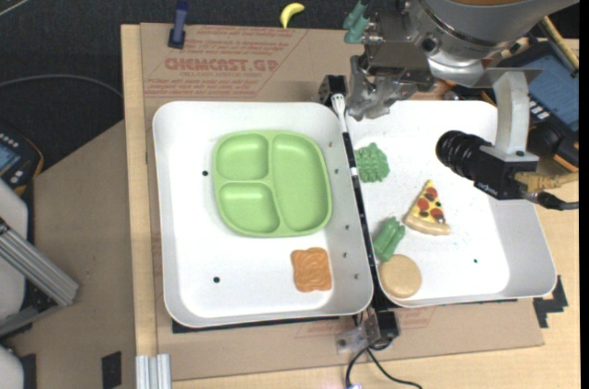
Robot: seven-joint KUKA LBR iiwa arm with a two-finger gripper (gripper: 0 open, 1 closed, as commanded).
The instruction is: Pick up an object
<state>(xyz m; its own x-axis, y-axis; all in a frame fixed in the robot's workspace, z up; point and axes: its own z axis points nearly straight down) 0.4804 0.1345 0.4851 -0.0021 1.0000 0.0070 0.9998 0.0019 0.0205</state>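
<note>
The gripper hangs above the right bin, its state impossible to tell, seemingly approaching, and next must descend squarely onto the green toy.

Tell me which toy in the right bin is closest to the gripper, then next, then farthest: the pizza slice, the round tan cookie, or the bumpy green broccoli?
From the gripper, in the camera view:
1. Bumpy green broccoli toy, just below it.
2. Triangular pizza slice toy, mid-bin.
3. Round tan cookie toy, at the bin's front edge.
</note>
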